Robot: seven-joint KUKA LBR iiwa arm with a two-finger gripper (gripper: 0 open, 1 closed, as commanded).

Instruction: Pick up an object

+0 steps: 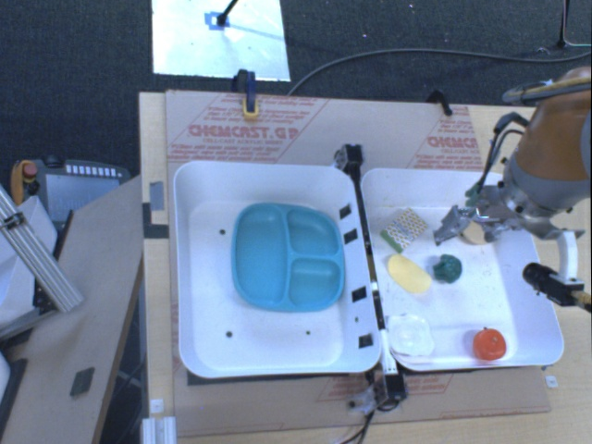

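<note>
The camera view looked down on a wooden bench (305, 123) standing on dark carpet, with a pale sheet (220, 24) lying on the floor beyond it. Two white bins sat side by side. The left bin (199, 248) held a blue divided plate (288, 255). The right bin (532, 336) held a checkered sponge (404, 226), a yellow lemon-shaped piece (408, 274), a dark green lump (448, 268), a clear cup (410, 334) and an orange tomato-like ball (489, 343). The gripper (455, 225) hung over the right bin, just above the green lump and beside the sponge, its fingers spread and pinching nothing.
</note>
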